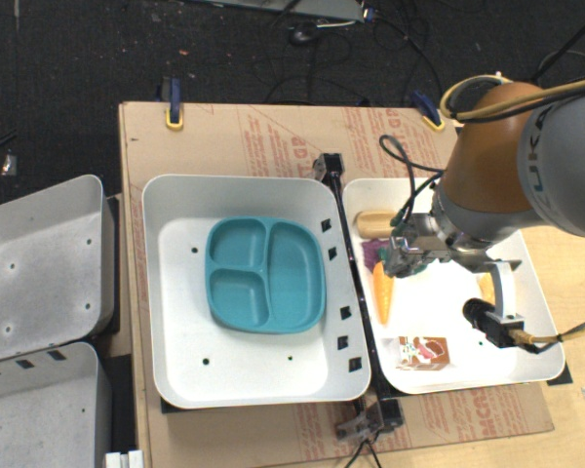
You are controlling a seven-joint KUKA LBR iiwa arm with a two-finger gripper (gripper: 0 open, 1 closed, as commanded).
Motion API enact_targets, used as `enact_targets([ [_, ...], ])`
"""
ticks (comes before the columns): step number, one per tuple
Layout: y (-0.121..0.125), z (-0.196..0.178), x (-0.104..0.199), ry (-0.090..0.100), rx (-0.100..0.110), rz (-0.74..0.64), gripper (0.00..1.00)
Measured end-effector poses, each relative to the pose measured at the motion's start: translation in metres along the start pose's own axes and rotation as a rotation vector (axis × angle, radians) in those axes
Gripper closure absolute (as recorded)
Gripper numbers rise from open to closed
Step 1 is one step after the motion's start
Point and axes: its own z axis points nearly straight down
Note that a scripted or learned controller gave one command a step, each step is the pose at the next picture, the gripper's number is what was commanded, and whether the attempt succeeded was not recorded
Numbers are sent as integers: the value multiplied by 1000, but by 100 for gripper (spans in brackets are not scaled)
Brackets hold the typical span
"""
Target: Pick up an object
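we are looking at two white bins on the surface: the left bin [175,359] holding one teal divided plate [266,275], the right bin [536,359] holding the small things. our gripper [402,253] is hanging over one orange carrot [381,293], beside one purple piece [372,254], one tan roll [374,225] and one printed packet [423,352]. we cannot tell how the jaws are standing. the carrot is looking light, stiff and smooth, so we are judging its thick middle the best hold.

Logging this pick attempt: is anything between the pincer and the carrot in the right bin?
Nothing visible does. The pincer hangs over the carrot's upper end in the right bin, beside a purple item and a tan roll. The arm hides the contact itself, so a grasp cannot be confirmed.
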Motion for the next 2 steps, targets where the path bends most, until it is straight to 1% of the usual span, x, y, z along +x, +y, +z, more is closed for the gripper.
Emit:
enact_targets([
  [1, 19, -6, 62, 0, -1, 0, 100],
  [2, 41, -5, 117, 0, -1, 0, 100],
])
